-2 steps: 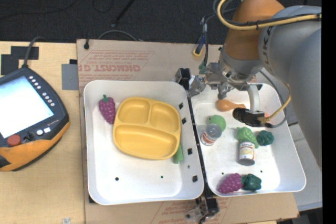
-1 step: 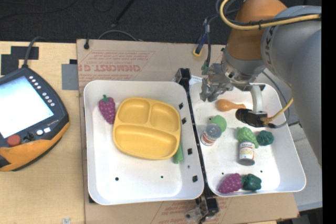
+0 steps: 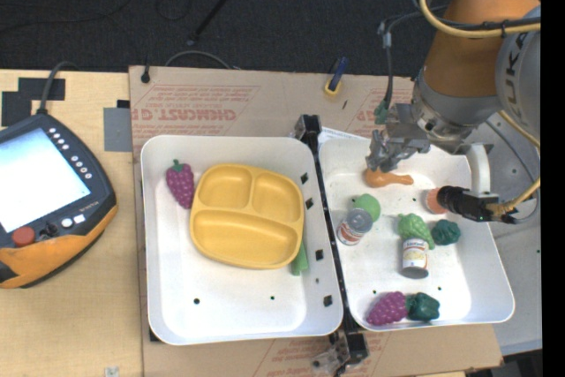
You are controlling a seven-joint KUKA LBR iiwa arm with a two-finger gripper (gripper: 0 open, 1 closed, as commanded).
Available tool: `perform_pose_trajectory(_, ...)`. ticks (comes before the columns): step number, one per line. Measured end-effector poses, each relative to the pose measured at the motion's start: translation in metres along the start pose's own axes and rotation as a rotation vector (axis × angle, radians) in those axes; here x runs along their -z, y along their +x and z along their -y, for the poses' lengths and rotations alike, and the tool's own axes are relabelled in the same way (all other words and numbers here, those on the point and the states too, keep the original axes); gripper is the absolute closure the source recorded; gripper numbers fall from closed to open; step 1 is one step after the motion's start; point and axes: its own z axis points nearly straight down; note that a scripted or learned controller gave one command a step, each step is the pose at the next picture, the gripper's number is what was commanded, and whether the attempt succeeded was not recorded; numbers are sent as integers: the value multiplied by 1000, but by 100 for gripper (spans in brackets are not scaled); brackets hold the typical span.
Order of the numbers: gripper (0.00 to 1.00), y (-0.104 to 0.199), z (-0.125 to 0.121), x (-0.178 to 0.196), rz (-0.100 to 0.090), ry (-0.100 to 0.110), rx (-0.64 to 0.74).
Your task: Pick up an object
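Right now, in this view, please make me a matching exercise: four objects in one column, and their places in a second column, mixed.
Objects:
1. yellow divided plate
2. orange carrot-like toy
3. purple grapes
4. small can

Places:
A. right bin, just below the gripper
B. left bin, left of the plate
C. middle of the left bin
D. right bin, below the green broccoli-like toy

Pairs: 1-C, 2-A, 3-B, 4-D

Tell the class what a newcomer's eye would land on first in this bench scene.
First, the yellow divided plastic plate in the left white bin, a purple toy grape bunch beside it. Then the grey arm's orange-banded wrist, its gripper low over the orange toy carrot in the right white bin, among small cans and green toys.
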Motion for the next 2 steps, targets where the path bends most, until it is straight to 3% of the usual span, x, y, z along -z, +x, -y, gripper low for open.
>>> perform_pose_trajectory(1, 100, 22, 70, 69, -2, 1, 6)
perform_pose_trajectory(2, 100, 24, 109, 100, -1, 3, 5)
